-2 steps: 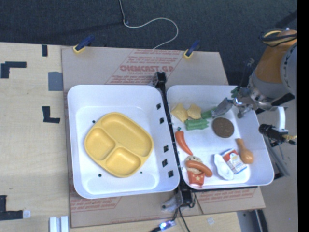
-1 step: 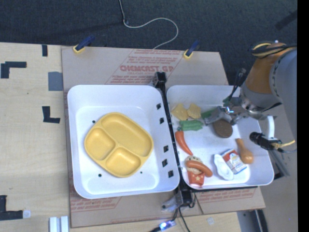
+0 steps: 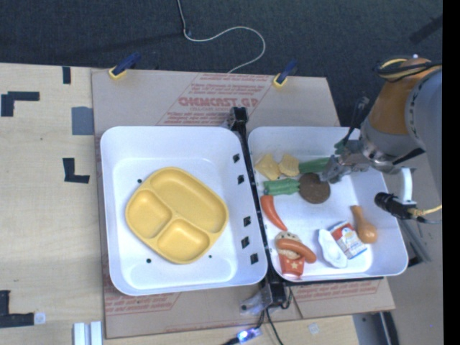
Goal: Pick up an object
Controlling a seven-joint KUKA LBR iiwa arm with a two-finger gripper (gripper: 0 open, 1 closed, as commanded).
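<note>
In the right bin point(image 3: 388, 264) lie several toy foods: a yellow cheese piece point(image 3: 269, 167), a small yellow piece point(image 3: 289, 164), a green vegetable point(image 3: 282, 187), a brown round cookie point(image 3: 313, 189), a red chili point(image 3: 272, 211), a hot dog in a red holder point(image 3: 294, 254), a white packet point(image 3: 341, 244) and an orange drumstick point(image 3: 364, 225). My gripper point(image 3: 335, 166) hangs low over the bin's upper middle, right above the brown cookie and next to a dark green piece point(image 3: 312, 166). The fingers' state is hidden by the wrist.
The left bin point(image 3: 122, 149) holds a yellow three-compartment tray point(image 3: 177, 213). Both bins rest on a cardboard sheet point(image 3: 208, 99) fixed with clamps point(image 3: 123, 65). The grey arm with its orange band point(image 3: 399, 103) comes in from the right edge. A cable point(image 3: 215, 34) loops behind.
</note>
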